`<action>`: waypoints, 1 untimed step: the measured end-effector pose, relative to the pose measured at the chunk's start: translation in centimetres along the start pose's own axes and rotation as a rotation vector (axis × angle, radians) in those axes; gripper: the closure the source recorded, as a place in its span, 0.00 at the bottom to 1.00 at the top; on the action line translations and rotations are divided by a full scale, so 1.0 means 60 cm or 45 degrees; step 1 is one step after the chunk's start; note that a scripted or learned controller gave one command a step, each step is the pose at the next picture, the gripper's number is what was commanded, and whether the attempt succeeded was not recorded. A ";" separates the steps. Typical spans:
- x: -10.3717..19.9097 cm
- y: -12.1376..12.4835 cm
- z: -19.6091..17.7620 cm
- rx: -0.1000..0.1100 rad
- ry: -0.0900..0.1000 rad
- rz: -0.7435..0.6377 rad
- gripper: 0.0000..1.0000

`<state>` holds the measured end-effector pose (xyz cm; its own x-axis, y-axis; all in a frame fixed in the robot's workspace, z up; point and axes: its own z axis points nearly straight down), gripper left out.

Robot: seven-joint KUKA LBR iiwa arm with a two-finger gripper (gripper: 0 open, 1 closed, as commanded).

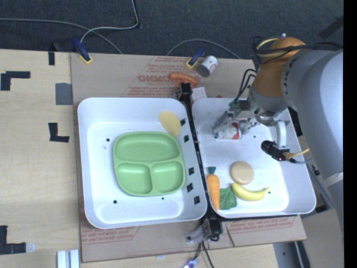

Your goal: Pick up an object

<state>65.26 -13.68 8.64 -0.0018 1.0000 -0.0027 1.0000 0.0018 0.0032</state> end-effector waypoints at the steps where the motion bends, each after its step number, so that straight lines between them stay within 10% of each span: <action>1: 0.001 0.000 -0.016 0.001 0.001 -0.001 1.00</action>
